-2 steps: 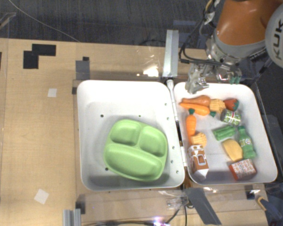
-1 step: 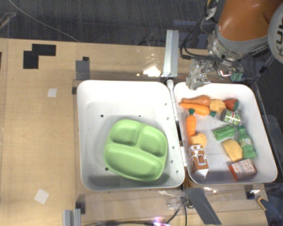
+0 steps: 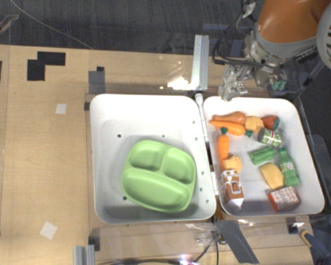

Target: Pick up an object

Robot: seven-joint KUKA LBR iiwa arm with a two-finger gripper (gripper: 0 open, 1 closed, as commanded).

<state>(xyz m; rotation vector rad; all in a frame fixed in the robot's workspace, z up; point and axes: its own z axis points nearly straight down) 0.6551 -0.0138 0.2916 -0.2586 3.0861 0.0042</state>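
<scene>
Lengthwise, carrot [image 3: 223, 144] tip toward back

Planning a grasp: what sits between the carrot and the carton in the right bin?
In the camera view, a small yellow corn-like piece lies between the carrot above it and the carton below it, near the right bin's left wall.

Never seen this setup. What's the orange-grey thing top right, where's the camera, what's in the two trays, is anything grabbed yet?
That is a robot arm, grey with an orange band, reaching in from the right. Its two-finger gripper sits over the far rim of the right shallow white bin; nothing visible in it. One fixed camera looks down at a slant. The left shallow white bin holds a green three-compartment plastic tray. The right bin holds toy food: an orange carrot, a small milk carton, a yellow lemon-like piece, a green can, and more.
</scene>
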